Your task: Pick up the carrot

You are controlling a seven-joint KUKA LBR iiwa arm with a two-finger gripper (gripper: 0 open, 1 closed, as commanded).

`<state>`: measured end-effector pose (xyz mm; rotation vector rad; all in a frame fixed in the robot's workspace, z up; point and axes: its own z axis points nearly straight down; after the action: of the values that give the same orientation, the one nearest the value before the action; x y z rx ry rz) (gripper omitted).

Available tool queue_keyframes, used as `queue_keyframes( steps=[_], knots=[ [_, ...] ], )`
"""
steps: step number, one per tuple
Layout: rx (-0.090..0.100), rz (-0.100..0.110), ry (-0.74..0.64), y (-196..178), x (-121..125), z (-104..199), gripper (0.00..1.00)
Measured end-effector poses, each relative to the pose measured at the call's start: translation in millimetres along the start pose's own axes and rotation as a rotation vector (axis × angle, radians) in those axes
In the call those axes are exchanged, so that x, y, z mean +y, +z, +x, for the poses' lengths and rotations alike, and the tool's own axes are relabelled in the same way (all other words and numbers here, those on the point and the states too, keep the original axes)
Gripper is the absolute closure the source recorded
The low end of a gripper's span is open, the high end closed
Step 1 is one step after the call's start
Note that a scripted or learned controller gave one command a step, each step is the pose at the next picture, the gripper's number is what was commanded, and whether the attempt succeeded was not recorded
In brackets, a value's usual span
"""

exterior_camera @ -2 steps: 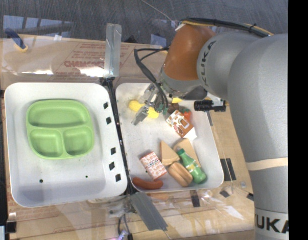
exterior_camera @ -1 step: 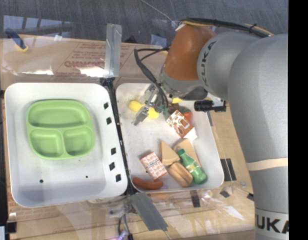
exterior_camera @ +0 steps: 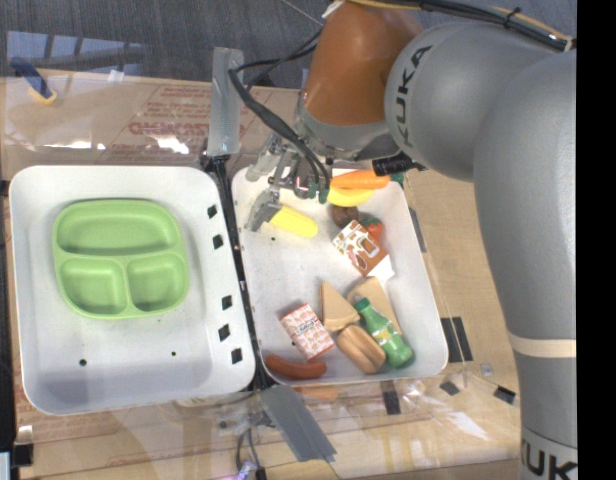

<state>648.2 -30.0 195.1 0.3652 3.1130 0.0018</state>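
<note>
Judging progress, I'd say nothing is lifted yet: the smooth orange carrot (exterior_camera: 360, 180) lies at the far edge of the right white bin (exterior_camera: 425, 298), just beside my metal end effector (exterior_camera: 273, 200), whose opening I cannot tell; "KUKA" reads on the grey arm (exterior_camera: 488, 98)

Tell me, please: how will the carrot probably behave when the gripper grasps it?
The carrot looks like smooth, glossy toy plastic, so it is probably stiff, light and somewhat slippery. Its rounded, tapering shape may roll or slip sideways. It lies against the right bin's far wall, which may limit access.
</note>
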Motion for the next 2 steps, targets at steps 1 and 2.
queue_keyframes(
  steps=[1,2],
  knots=[
    [0.008,0.002,-0.260,34,-63,-7,0.00],
    [0.010,0.000,-0.411,98,-56,-21,0.00]
  ],
)
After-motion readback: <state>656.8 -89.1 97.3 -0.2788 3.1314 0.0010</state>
